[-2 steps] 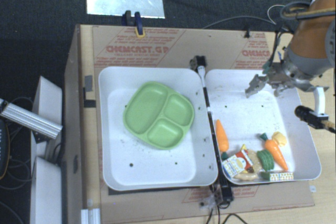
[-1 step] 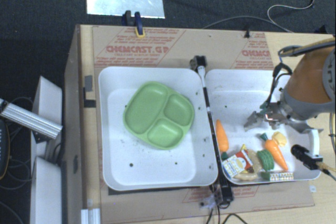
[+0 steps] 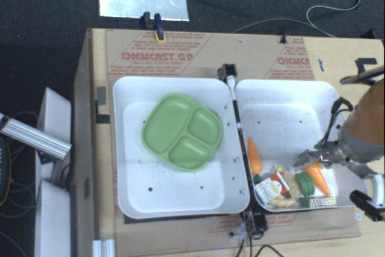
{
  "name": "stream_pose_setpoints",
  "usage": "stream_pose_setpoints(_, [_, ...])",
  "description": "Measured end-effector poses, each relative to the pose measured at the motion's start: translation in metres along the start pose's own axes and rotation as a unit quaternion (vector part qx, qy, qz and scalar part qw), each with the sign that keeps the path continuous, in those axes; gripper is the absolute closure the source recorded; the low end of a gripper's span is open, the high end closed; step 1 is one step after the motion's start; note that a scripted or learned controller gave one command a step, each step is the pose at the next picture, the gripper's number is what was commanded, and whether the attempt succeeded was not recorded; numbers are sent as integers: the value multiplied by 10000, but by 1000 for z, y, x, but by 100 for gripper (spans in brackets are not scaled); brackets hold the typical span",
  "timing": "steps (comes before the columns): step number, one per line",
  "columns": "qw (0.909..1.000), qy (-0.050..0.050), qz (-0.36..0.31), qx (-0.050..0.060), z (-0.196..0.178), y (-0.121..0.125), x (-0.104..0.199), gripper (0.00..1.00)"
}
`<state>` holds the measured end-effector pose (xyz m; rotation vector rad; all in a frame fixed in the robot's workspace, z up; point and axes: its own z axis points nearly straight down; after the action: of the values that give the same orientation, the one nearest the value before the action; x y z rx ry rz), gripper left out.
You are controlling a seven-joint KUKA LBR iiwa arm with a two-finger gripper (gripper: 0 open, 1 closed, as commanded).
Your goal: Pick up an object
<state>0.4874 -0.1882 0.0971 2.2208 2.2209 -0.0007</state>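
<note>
Several toy foods lie along the near side of the right bin (image 3: 283, 105): an orange carrot (image 3: 254, 156) beside the divider, a red and white packet (image 3: 272, 185), a green piece (image 3: 305, 183), a second orange carrot (image 3: 319, 180) and a pale yellow piece (image 3: 281, 202) against the front wall. My gripper (image 3: 307, 159) reaches in from the right and hangs low just above the green piece and the second carrot. The arm's wrist (image 3: 361, 135) covers the bin's right edge. Nothing can be seen held in the gripper.
In the left bin (image 3: 138, 189) lies a green divided plate (image 3: 182, 131). A black rail (image 3: 237, 129) separates the bins. The far half of the right bin is bare white floor. Cables run over the right bin's rim beside the arm.
</note>
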Motion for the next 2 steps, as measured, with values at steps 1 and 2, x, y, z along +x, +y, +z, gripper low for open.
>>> stream_pose_setpoints(1, [10000, -2, -6, -18, -11, 1, 0, 100])
stream_pose_setpoints(2, [10000, 5, -20, -19, -102, 4, 67, 100])
